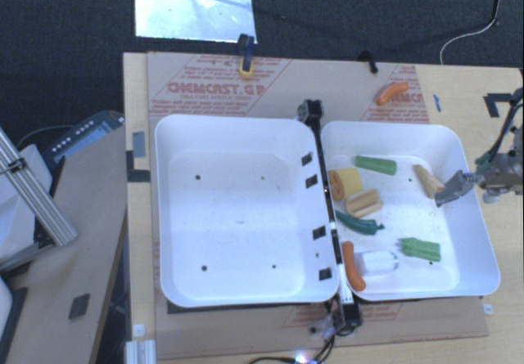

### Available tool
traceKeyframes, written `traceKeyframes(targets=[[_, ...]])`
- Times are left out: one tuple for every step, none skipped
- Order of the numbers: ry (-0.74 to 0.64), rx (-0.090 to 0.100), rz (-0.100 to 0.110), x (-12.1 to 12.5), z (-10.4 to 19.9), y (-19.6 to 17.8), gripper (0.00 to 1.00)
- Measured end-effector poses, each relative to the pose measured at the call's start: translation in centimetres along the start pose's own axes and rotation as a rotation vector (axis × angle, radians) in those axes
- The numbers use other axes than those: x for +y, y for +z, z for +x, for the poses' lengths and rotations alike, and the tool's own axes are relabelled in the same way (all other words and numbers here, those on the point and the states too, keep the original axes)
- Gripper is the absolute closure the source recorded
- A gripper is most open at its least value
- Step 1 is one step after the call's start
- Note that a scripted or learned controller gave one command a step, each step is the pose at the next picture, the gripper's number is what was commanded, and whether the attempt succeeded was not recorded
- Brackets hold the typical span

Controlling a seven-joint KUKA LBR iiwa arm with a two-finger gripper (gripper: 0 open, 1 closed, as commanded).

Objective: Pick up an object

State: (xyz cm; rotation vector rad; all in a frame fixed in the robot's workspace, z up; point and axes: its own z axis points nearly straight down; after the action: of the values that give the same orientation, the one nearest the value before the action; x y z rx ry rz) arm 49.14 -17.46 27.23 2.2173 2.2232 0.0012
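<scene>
The right bin (467,227) holds several toy foods: a light green piece (376,164), a yellow corn chunk (345,183), a tan roll (363,203), a dark green pepper (359,224), a green leafy piece (420,249), an orange carrot (353,265), a white block (378,262) and a tan wedge (427,181). My gripper (455,187) hangs over the bin's right side, just right of the tan wedge, and nothing is visibly held in it. The arm comes in from the right edge.
The left bin (237,207) is bare white plastic. An orange toy (392,93) lies on the cardboard behind the right bin, and a yellow clamp (246,68) sits at the board's far edge. Black clips (319,231) line the seam between the bins.
</scene>
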Motion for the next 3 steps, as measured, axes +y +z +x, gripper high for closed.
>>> traceKeyframes(targets=[[-0.004, -0.001, -0.004, 0.1, 0.0, -1.1, 1.0], [0.002, 0.004, 0.012, -0.8, -0.7, 14.8, 1.0], [-0.002, -0.001, -0.002, 3.4, -1.7, 19.0, 1.0]])
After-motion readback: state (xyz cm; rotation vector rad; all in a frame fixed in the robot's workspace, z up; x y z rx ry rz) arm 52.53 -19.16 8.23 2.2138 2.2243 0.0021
